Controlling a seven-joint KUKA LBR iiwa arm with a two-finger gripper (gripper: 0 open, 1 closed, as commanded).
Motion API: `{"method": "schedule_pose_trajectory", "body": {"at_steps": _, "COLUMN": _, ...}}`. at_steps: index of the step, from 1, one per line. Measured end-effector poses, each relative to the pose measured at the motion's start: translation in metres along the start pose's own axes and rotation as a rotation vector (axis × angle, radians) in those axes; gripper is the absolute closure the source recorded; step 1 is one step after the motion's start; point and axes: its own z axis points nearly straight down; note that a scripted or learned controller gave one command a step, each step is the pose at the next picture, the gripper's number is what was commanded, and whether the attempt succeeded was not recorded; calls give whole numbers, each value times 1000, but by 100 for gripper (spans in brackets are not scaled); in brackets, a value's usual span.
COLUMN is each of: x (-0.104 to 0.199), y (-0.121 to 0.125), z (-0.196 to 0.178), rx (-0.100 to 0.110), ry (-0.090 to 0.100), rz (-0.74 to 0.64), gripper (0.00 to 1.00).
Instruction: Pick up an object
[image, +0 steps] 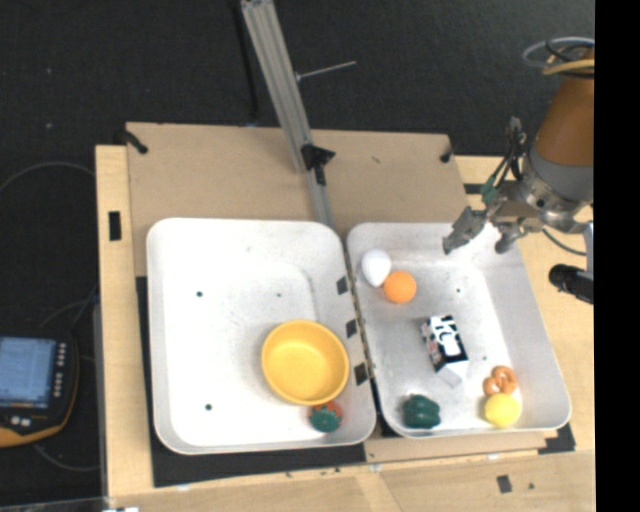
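Risk lies in the gripper (487, 232), spread wide and holding nothing over the right bin's (530, 330) far rim, descending between the white ball (376, 266) and orange ball (400, 287), which seem to touch, and nudging both away.

We note the gripper (484, 232) with fingers spread apart, gripping nothing. The orange-banded wrist rises directly behind it.
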Motion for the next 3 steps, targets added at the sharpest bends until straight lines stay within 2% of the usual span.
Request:
{"method": "schedule_pose_trajectory", "body": {"at_steps": 1, "x": 0, "y": 0, "z": 0, "rx": 0, "ry": -1, "rz": -1, "gripper": 0}}
{"method": "schedule_pose_trajectory", "body": {"at_steps": 3, "x": -19, "y": 3, "z": 118, "rx": 7, "ry": -1, "rz": 4, "gripper": 0}}
